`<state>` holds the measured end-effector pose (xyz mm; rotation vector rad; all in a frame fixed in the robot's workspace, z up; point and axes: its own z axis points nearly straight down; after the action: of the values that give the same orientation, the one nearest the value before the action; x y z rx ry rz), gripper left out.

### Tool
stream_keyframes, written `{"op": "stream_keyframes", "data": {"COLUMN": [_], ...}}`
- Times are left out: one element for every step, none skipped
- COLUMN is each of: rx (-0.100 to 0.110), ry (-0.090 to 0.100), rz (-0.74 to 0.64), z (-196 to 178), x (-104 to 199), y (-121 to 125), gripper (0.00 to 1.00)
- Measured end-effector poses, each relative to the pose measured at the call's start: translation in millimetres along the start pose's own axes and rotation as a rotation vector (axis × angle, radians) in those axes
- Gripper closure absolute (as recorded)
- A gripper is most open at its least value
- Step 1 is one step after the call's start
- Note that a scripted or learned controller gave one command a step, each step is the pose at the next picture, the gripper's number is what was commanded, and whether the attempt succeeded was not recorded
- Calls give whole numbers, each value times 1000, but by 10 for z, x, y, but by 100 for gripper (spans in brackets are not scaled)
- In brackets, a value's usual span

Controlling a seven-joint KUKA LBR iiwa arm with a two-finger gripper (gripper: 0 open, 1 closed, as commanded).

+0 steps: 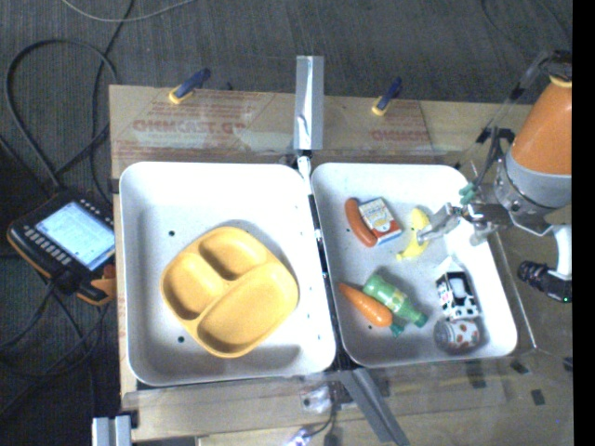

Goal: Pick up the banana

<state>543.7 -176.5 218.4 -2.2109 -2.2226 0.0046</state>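
Bench (186, 124): cardboard-lined, on dark carpet, cables trailing. I log two white bins. Left bin (149, 203): one yellow divided plate (231, 289). Right bin (483, 291): banana (416, 232) near centre-top, hot dog (359, 223), small carton (378, 215), carrot (364, 305), green bottle (394, 297). Gripper (437, 228): over the banana, tips at its right side; I cannot tell how wide it stands or whether it grips.

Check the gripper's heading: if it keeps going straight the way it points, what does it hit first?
Probably the banana. The gripper points left and downward into the right bin, with its tip at the banana's right side. Beyond the banana lie the small box and sausage. Height is unclear.
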Motion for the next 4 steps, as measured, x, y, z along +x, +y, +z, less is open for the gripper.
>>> {"op": "stream_keyframes", "data": {"rx": [0,-14,-12,-10], "ry": [-3,2,-5,-3], "rz": [29,-20,-25,25], "z": [875,1258,1189,1277], "x": [21,-369,-375,-452], "y": [650,916,907,731], "gripper": [0,0,100,100]}}
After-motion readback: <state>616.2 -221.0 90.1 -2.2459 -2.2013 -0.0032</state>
